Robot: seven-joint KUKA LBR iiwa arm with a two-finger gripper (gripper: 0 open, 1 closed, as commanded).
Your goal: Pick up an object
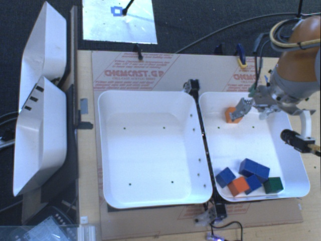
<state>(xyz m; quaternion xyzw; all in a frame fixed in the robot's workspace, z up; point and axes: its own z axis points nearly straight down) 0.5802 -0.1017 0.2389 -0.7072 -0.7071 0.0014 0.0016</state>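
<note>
A small orange block (231,115) lies at the back of the right bin (296,157), close to the divider side. My gripper (254,109) hangs over that bin's back edge, open, with its left finger (244,106) right beside the orange block and partly overlapping it. Nothing sits between the fingers. In the bin's front corner there is a cluster: a blue block (225,175), a larger blue block (254,168), a second orange block (239,186) and a dark green block (273,185).
The left bin (108,134) adjoins the right one along a black divider (200,134). A black part of the arm (297,140) juts over the right bin's right rim. Cables run behind the bins.
</note>
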